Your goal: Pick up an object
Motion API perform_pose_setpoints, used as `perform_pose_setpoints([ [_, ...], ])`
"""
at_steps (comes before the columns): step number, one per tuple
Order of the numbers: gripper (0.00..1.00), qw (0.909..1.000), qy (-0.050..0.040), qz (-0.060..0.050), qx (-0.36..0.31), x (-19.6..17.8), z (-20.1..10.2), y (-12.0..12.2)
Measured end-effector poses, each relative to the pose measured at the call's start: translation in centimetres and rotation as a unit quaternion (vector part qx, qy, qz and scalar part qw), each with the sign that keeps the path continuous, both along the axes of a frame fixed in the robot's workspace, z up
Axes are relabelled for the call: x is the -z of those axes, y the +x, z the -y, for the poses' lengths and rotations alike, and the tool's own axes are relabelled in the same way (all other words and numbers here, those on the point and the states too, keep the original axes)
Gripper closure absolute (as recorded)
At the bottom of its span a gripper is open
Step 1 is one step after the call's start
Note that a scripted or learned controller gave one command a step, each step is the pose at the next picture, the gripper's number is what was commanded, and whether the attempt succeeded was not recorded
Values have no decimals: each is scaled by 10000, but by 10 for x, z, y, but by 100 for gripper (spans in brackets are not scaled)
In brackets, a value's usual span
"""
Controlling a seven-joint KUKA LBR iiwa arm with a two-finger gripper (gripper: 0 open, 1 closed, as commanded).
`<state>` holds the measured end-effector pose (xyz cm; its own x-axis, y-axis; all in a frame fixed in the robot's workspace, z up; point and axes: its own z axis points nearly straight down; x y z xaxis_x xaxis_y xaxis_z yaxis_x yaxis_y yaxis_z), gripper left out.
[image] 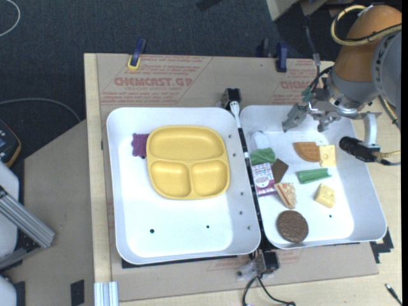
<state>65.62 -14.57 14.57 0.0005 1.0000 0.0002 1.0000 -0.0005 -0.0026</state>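
Camera view has the gripper (308,115) hanging over the far edge of the right bin (364,199), its two fingers spread apart with nothing between them. One finger points toward the bin's far-left corner, the other toward the far-right side.

Just below the gripper, near the bin's far edge, lie an orange wedge (307,151) and a yellow square (327,155), touching each other. Beneath them sits a green strip (312,175), and toward the right edge a pale cheese wedge (325,196). Along the bin's left edge are a green leaf (262,155), a printed packet (262,176) and a brown piece (279,169), with a pizza-like slice (286,194) just beside them. A brown round cookie (292,225) rests near the near edge.

The left bin (127,215) carries a yellow divided tray (188,160) with a purple item (138,145) at its left side.

This looks like the approach step: nothing is picked yet. The next move likely calls for settling on one target, probably the orange wedge closest by, centring the open fingers over it, and descending without nudging the yellow square.
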Motion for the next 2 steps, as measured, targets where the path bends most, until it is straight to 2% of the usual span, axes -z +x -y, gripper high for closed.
perform_pose_setpoints([
  [1,0,10000,0,-9,-11,46,3,7],
  [2,0,10000,0,-3,-12,61,2,7],
])
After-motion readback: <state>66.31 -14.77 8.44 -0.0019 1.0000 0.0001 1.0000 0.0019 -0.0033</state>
